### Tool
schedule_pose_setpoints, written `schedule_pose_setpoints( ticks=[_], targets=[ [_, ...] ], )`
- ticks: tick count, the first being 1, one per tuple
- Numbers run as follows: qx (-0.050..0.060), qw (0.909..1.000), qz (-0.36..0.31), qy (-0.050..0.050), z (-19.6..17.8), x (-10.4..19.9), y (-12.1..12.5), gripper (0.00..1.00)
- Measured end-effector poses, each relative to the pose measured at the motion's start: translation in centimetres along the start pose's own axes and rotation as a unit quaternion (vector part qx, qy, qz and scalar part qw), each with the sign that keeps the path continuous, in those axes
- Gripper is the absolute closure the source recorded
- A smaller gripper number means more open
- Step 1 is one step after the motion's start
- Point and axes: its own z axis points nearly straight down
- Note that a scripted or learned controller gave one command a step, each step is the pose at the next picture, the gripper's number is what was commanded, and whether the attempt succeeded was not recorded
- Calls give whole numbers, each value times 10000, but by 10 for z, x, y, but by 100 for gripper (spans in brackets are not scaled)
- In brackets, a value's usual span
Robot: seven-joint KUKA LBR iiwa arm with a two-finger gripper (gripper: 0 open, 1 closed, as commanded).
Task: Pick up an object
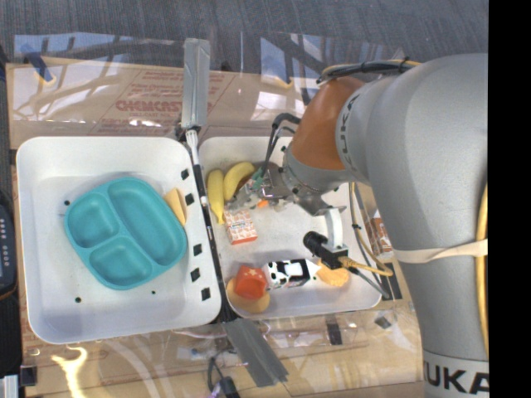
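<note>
The right bin (pixel 249 148) holds two yellow bananas (pixel 226 186) at its left side, a small orange-and-white carton (pixel 241 225) below them, a red tomato-like piece (pixel 249 282) in a tan bowl, a black-and-white cow toy (pixel 289 274) and an orange-tan piece (pixel 335 277). My gripper (pixel 264 185) reaches down from the orange-banded wrist, right beside the bananas' right edge and just above the carton. The wrist hides most of the fingers.
The left bin (pixel 41 164) holds a teal divided plate (pixel 124 232) with a small yellow wedge (pixel 176 206) at its right edge. A ridge with black clips divides the two bins. The grey arm covers the right bin's right side.
</note>
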Motion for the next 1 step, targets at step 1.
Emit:
schedule_pose_setpoints(
  ticks=[1],
  targets=[
    [181, 9995, -245, 3, 4, -21, 59, 0]
  ],
)
